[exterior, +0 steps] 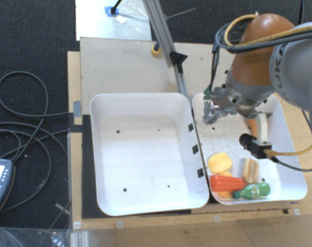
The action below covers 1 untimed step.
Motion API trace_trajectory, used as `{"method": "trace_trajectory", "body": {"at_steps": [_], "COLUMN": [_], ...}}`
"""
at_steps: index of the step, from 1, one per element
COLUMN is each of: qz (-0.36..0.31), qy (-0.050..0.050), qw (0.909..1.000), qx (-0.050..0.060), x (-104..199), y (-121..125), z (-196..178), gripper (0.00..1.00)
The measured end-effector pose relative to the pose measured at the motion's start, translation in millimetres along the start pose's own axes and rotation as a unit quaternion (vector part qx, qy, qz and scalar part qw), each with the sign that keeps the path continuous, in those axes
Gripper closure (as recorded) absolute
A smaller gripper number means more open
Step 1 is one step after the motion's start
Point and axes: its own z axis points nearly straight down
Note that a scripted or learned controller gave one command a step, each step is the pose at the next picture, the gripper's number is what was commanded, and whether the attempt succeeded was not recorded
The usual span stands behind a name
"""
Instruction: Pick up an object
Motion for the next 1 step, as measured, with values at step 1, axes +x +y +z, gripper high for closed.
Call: {"method": "trace_trajectory", "body": {"at_steps": [1], "qz": [0.000], "qy": [0.000], "qw": [1.0000], "qx": [-0.001], "x": [43.0], "y": [18.6], "z": [-3.9], "gripper": [1.00]}}
